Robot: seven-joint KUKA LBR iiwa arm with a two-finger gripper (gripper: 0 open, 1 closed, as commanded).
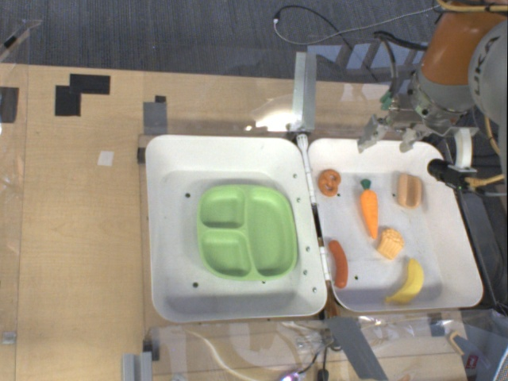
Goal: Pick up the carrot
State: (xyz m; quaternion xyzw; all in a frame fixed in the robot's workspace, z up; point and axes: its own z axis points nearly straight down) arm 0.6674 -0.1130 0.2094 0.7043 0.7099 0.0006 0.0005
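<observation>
progress: nothing lifted yet | carrot (369, 211) lies flat in right bin (468, 272), centre-right of frame, between tomato (329, 182) and bread piece (409, 190) | end effector (393, 136) hovers above bin's upper edge, fingers spread, gripping nothing | left: descend, grasp, lift

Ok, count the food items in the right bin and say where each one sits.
6. Tomato upper left, carrot beside it in the middle, bread upper right, cheese cube below the carrot, sausage lower left, banana at the bottom. None appears hidden.
</observation>
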